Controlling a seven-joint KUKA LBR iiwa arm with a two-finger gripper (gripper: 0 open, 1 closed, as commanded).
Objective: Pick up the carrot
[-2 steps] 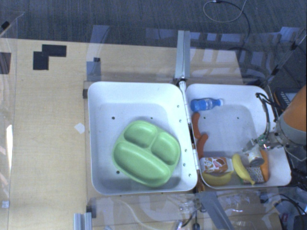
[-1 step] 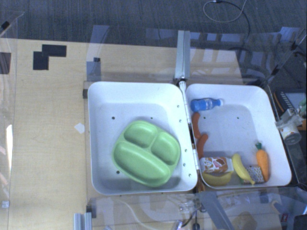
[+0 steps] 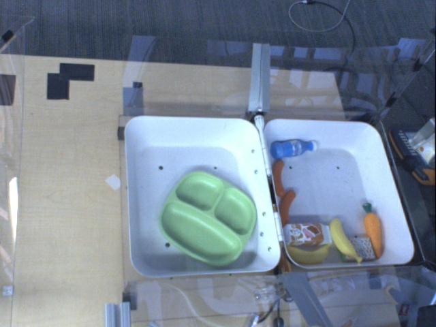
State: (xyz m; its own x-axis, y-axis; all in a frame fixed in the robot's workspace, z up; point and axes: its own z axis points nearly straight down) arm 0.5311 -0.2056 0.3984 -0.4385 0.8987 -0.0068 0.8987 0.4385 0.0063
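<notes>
Camera view from above, starting at the near edge of the pale wooden table (image 3: 61,203): two shallow white bins sit side by side, touching along their inner rims. In the near right corner of the right bin (image 3: 340,131) lies the carrot (image 3: 372,231), orange, roughly lengthwise near to far, with its green top pointing toward the far side, close against the bin's right wall. Just left of it is a yellow banana (image 3: 344,240), and a small patterned item I cannot make out is tucked between the two at the near wall. Further left along that same near wall, a small printed carton (image 3: 304,234) rests on or against a yellow bowl-like piece (image 3: 308,254). A little farther back, hard by the bin's left wall, a reddish-brown sausage shape (image 3: 281,186) bends along the rim. Beyond that, at the far left corner of the bin, a blue bottle (image 3: 291,148) lies on its side, its cap pointing right. The left bin (image 3: 146,182) holds a green divided plate (image 3: 209,216), tilted, in its near middle. Past the bins a metal post (image 3: 259,80) runs away from their shared rim, black marks (image 3: 68,79) sit on the far left of the table, and a thin cable (image 3: 327,12) loops on the dark carpet beyond. Whether the claw is apart or together, I cannot tell.
</notes>
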